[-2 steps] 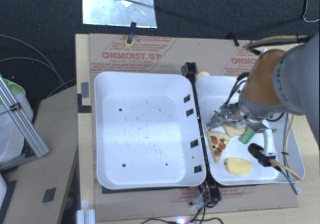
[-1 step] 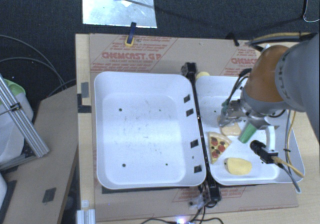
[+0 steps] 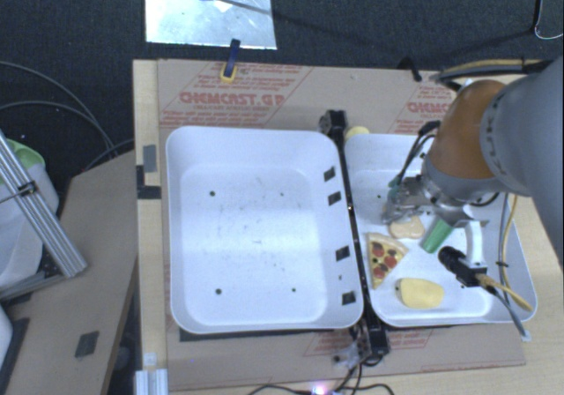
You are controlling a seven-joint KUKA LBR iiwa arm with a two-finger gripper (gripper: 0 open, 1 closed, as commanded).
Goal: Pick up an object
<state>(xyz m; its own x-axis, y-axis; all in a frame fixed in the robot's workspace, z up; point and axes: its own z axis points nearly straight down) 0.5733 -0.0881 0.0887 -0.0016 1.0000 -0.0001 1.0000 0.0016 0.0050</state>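
Note:
My gripper (image 3: 402,206) is low in the right bin (image 3: 379,155), near its middle, with the grey arm and orange band reaching in from the right. Just in front of it a flat tan piece (image 3: 407,228) lies on the bin floor, touching or almost touching the gripper. A green cylinder (image 3: 435,235) lies tilted to the right of the tan piece. Nearer the front a pizza slice toy (image 3: 384,257) lies by the bin's left wall. A pale yellow oval piece (image 3: 419,294) rests close to the front rim.
The left bin (image 3: 189,164) stands beside the right one, with a black divider strip (image 3: 345,208) between them. A small yellow ball (image 3: 357,132) sits at the far end of that strip. Cardboard (image 3: 256,93) lies under both bins.

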